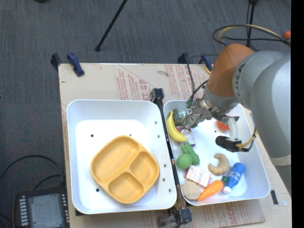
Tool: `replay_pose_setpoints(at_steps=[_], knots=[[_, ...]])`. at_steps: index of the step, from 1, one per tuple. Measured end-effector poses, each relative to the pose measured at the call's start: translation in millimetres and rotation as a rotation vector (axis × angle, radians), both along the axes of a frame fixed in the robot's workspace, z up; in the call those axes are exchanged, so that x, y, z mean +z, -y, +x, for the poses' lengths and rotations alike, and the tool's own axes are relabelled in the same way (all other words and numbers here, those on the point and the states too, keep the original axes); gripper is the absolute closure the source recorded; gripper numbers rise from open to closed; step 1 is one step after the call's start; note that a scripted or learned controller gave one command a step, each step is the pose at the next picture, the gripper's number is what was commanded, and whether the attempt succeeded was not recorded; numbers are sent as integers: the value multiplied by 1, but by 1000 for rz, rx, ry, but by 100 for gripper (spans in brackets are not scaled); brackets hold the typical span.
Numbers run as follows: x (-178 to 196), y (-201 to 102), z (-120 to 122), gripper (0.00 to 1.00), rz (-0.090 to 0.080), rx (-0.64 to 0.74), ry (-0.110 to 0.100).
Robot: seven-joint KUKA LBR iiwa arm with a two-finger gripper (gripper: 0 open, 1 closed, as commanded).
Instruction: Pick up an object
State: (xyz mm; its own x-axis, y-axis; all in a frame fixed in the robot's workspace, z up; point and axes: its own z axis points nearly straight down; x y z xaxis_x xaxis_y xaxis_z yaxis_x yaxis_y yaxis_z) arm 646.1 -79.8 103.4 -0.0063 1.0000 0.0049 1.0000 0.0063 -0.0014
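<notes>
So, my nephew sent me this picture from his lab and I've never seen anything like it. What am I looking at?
It is one photo from a camera fixed above a bench, looking down at a slant. The big grey and orange thing on the right is a robot arm with a gripper at its tip. Two white bins sit side by side. The left bin holds a yellow divided plate. The right bin holds toy food: a banana, a croissant, a carrot and a small bottle, among others. The gripper is down near the banana; I cannot tell if it holds anything.
</notes>
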Motion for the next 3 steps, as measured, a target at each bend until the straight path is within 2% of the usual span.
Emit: replay_pose_setpoints(at_steps=[1,2,3], knots=[[0,0,0,0,0,1,-1],[10,0,0,100,0,2,-2],[9,0,-1,0,0,3,-5]])
